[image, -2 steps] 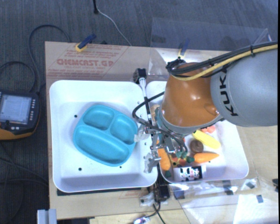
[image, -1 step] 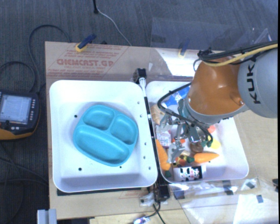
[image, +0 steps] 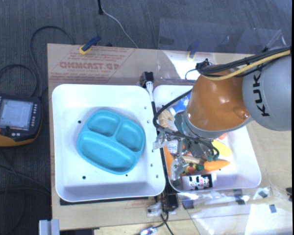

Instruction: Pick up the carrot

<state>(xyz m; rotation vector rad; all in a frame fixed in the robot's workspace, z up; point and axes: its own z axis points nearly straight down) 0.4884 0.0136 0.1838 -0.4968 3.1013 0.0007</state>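
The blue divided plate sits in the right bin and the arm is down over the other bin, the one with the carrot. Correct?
Not quite. The camera view shows the blue plate in the left bin. The arm is down over the right bin, where the carrot lies.

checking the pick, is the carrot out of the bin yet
No, still in. The carrot lies flat among other items in the right bin, beside the hand, not between its fingers.
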